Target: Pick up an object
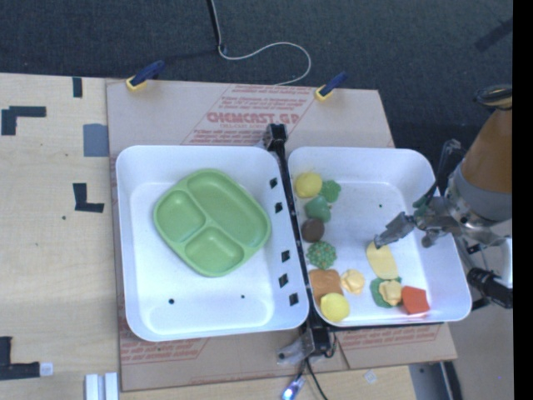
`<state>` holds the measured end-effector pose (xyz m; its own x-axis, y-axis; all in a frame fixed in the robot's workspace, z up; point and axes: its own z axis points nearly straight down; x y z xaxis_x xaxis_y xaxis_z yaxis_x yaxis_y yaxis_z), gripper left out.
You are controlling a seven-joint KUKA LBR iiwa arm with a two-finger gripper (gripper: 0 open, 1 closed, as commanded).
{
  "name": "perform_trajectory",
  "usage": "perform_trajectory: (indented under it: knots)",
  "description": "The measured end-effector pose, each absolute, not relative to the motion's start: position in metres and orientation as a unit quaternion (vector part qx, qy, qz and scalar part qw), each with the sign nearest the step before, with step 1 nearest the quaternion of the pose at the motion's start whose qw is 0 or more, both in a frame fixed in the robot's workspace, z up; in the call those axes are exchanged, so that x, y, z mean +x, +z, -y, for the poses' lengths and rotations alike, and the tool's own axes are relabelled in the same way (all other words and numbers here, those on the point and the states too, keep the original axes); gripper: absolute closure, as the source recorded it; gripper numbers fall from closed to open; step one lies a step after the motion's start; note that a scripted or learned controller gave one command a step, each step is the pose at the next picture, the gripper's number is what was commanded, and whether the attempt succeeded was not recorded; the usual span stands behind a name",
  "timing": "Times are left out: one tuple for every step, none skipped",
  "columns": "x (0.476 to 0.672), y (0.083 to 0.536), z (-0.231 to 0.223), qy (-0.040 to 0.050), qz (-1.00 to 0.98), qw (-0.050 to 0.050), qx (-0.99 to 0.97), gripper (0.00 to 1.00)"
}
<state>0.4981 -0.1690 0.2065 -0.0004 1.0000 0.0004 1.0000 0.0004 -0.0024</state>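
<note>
Clearly no object lifted yet. Hand (391, 233) hanging low over the right bin (366, 161), reaching in from the right, fingertips pointing toward the left; whether wide or narrow, cannot tell (too small and dark at this slant). Nearest thing: a pale yellow piece (383, 262) just below the fingertips, toward the front edge of the bin, long axis running roughly front to back. Close by it, a green and yellow toy (387, 291) and an orange block (415, 300) in the front right corner. Further left, along the divider, a yellow ball (307, 183) and other toy foods, well apart from the hand. Green divided plate (211, 221) lying in the left bin (137, 223). Probably a short move down and toward the front needed.
</note>
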Motion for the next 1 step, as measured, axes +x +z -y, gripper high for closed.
perform_trajectory:
  knots:
    - [0.49,0.1916,0.0721,-0.0001,0.71,0.003,-0.704,0.0]
